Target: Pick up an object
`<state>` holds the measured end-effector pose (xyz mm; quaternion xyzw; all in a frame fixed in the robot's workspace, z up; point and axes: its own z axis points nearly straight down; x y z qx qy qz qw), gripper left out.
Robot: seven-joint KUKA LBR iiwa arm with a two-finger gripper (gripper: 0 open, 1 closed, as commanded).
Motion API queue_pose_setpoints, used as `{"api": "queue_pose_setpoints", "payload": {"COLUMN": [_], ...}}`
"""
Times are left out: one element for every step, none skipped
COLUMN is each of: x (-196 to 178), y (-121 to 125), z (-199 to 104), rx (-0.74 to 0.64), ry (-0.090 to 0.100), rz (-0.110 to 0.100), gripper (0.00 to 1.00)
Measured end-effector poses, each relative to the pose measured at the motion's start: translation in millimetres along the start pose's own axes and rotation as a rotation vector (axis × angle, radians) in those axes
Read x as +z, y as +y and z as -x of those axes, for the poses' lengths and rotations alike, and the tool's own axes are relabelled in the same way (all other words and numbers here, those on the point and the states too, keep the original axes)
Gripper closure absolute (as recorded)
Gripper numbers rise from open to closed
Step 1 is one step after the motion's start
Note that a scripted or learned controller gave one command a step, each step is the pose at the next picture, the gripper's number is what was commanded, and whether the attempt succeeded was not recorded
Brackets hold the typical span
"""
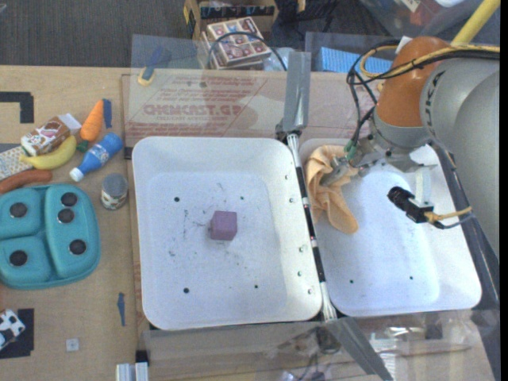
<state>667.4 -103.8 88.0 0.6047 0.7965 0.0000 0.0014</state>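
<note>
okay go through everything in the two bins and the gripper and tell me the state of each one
purple block: lying loose in the left bin, untouched.
tan cloth: crumpled at the right bin's left wall, top edge lifted.
gripper: at the cloth's top, shut on it.

A pale wooden bench (63,94) is stretching under even, soft light. Beyond its far edge, dark grey floor (87,14) is showing, with an open cardboard box (230,10) sitting on it and a blue mat (349,58) lying nearby.

Bench (48,292) w/ two bins (159,292)
</note>
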Motion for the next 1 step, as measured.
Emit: {"api": "queue_pose_setpoints", "payload": {"x": [-11.0], "y": [1.0], "z": [-1.1], "rx": [-0.003], "ry": [0.000], "rz": [0.002], "gripper": [1.00]}}
